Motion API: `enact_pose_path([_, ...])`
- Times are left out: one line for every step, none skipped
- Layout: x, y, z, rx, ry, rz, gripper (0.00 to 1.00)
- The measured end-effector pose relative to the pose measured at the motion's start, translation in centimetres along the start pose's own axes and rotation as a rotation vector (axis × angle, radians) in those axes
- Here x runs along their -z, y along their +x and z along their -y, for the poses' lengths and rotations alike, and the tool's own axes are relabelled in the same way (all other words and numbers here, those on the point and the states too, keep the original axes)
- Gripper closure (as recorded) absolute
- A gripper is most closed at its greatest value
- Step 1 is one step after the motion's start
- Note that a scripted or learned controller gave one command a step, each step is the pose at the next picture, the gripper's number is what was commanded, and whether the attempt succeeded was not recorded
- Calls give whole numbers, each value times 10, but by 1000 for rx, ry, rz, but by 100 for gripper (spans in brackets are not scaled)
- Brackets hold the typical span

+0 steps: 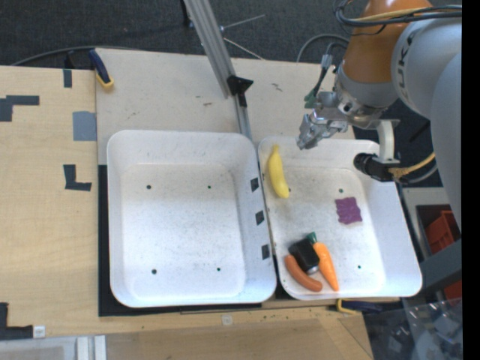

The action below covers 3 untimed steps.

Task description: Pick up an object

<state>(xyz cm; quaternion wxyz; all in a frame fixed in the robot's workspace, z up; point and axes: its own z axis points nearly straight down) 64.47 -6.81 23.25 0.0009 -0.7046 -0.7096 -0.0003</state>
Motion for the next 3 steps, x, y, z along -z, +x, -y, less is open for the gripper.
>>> enact_pose_path([1,49,12,-1,2,0,100])
enact_pose_path([-10,97,8,-4,2,2,100])
enact_pose_path([-18,152,11,0,3,1,100])
